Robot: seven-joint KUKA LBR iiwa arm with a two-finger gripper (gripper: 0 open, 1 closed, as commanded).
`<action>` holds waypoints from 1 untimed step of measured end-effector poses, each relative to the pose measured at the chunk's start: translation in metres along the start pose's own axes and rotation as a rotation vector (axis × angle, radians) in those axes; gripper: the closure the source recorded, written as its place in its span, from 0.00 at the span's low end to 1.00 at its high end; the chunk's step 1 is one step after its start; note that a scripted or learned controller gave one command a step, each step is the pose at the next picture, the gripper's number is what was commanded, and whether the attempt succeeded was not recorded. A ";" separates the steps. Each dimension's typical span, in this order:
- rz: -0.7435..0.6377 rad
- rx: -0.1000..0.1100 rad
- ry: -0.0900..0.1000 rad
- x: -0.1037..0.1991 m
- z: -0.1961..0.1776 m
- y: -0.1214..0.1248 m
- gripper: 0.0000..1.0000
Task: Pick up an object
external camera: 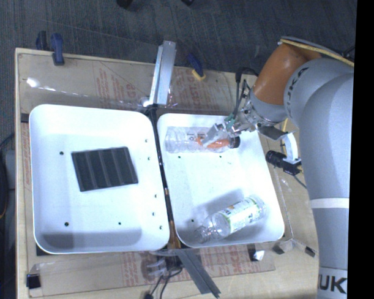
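1. Bottle with green label (233, 218) lies on its side, near end of right bin (268, 185).
2. Dark ribbed pad (105, 168) flat in left bin (41, 190).
3. Clear bottle (193, 140) at far end of right bin; gripper (232, 130) at its orange end, finger state not discernible.

Just one camera here, mounted above the surface (97, 268) and looking down at a bit of a slant, not straight overhead. It sits far enough back to fit both white bins in frame, the left bin (47, 119) and the right bin (262, 179) side by side, plus a strip of dark floor (87, 13) along the top. The arm (325, 126) comes in from the right side and looms large there, closer to the lens.
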State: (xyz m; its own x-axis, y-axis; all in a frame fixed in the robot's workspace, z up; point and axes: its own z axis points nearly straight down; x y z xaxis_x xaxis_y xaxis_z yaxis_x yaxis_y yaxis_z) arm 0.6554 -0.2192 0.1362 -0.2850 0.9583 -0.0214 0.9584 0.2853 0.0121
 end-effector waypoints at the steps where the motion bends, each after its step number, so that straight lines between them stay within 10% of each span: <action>1: -0.008 0.003 -0.001 -0.003 0.003 0.000 0.00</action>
State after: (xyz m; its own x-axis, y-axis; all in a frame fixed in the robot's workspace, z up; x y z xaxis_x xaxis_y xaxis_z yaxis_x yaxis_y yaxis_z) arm 0.6564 -0.2218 0.1333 -0.2931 0.9558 -0.0229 0.9560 0.2934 0.0091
